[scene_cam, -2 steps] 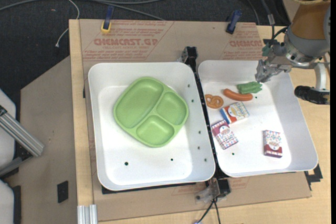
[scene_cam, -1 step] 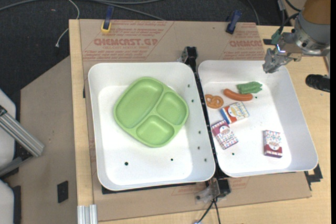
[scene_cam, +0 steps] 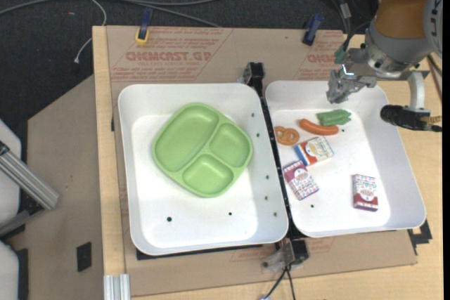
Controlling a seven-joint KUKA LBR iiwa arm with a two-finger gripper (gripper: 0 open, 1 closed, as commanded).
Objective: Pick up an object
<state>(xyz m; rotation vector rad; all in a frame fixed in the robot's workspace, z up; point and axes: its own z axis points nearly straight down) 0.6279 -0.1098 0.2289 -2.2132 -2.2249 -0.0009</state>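
The gripper (scene_cam: pixel 342 89), grip state unclear, is hovering above the green piece (scene_cam: pixel 335 117), risking nudging the touching sausage (scene_cam: pixel 318 127).

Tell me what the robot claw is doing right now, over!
Claw above right bin's far edge, holding nothing visible. Green piece and hot dog just below it, untouched. Nothing blocking. Green plate in left bin.

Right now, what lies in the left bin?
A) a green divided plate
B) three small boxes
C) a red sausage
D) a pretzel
A: the green divided plate lies alone in the left bin; the small items lie in the right bin.
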